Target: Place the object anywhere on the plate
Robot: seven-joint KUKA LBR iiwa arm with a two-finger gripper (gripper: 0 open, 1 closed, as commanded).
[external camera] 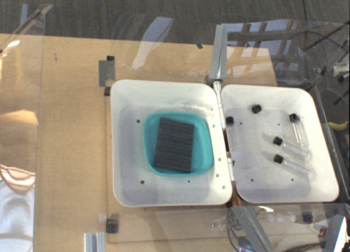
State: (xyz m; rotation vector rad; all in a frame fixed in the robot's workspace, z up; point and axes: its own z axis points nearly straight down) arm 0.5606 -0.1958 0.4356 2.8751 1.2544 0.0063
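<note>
Camera view: the claw's state cannot be told from this picture, so the account starts with the right-hand shallow white plastic bin (pixel 322 191), on the side the arm reaches from. Three clear plastic tubes with black caps (pixel 298 130) lie loosely in its right half, near one another and slanted. Two small loose black caps (pixel 255 109) sit apart from them, one toward the upper middle and one close to the bin's left wall. The left-hand shallow white plastic bin (pixel 126 191) sits just beside it, their rims nearly touching along a narrow seam. A grey metal post (pixel 219 54) runs back from the top of that seam. In the middle of the left bin lies a teal plate with a rounded square shape (pixel 205 155), flat on the bin floor. The dark grey ribbed rectangular block (pixel 174 145) rests on the plate, flat and within its rim. Its long side runs roughly front to back, turned slightly, and teal shows on all four sides. Nothing lies on or against the block. Both bins stand on a pale wooden tabletop (pixel 65 136), with small dark brackets (pixel 109 68) near the left bin's outer corners. A white cloth (pixel 13 218) lies at the tabletop's lower left corner.
</note>
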